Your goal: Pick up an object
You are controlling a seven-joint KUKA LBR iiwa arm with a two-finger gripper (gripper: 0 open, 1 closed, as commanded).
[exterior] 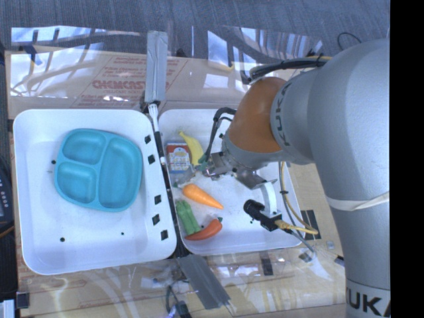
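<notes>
The right bin (291, 238) holds several toy foods along its left side. A yellow banana (193, 147) lies at the top, with a small red and white packet (178, 159) next to it. Below them are an orange carrot (202, 196), a green vegetable (185, 216) and a red chili (207, 230). My gripper (211, 168) is low in this bin, just right of the banana and packet and above the carrot. The orange-banded wrist (255, 124) covers most of it from above. I see nothing held.
The left bin (33, 230) holds a light blue divided plate (99, 168). A black-clipped divider (158, 177) separates the two bins. The grey arm (344, 124) covers the right bin's right side, with a black cable fitting (260, 214) over the bin floor.
</notes>
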